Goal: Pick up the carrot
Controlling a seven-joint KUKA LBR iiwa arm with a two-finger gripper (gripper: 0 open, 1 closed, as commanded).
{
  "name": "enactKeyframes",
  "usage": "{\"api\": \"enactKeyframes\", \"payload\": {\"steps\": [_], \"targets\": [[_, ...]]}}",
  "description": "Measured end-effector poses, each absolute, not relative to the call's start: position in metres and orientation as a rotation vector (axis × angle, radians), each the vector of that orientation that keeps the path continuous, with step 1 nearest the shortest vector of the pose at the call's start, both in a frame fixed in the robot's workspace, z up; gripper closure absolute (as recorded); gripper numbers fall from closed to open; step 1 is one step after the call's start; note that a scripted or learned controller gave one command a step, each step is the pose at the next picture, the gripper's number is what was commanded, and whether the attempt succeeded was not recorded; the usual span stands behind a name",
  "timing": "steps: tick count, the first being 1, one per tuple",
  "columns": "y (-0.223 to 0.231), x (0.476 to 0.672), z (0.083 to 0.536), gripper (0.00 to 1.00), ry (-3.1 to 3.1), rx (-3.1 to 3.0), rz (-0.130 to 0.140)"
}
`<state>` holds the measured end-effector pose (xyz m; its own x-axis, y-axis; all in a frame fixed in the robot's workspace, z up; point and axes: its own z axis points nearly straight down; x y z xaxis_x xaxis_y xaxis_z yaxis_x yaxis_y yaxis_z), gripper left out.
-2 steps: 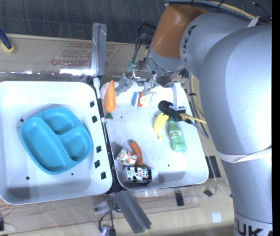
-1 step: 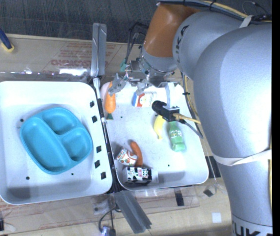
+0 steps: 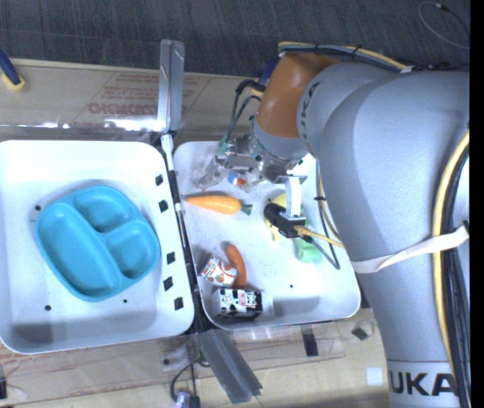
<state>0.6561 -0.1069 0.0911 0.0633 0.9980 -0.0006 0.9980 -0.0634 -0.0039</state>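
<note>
The carrot [image 3: 213,203] is orange with a small green tip at its right end. It lies flat in the right bin [image 3: 335,296], near that bin's left wall and toward the back. My gripper [image 3: 235,165] hangs just behind the carrot, over the far part of the same bin, below the orange wrist band. The carrot lies apart from the gripper, with nothing gripping it.
A blue divided plate [image 3: 97,240] sits in the left bin [image 3: 12,313]. In the right bin lie a reddish sausage [image 3: 237,263], a small red-and-white packet [image 3: 215,271], a black-and-white box [image 3: 239,301], a green item [image 3: 307,252] and a yellow item [image 3: 293,195]. The arm covers the right side.
</note>
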Motion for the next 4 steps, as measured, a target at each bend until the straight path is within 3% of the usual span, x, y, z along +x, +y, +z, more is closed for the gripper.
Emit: {"api": "enactKeyframes", "payload": {"steps": [1, 2, 3, 4], "targets": [[-0.106, 0.657, 0.102, 1.0, -2.153, -2.284, 0.005], [-0.106, 0.657, 0.102, 0.0, -2.153, -2.284, 0.006], [-0.095, 0.619, 0.091, 0.0, -2.104, -2.329, 0.005], [-0.095, 0.619, 0.091, 0.0, -2.104, -2.329, 0.005]]}}
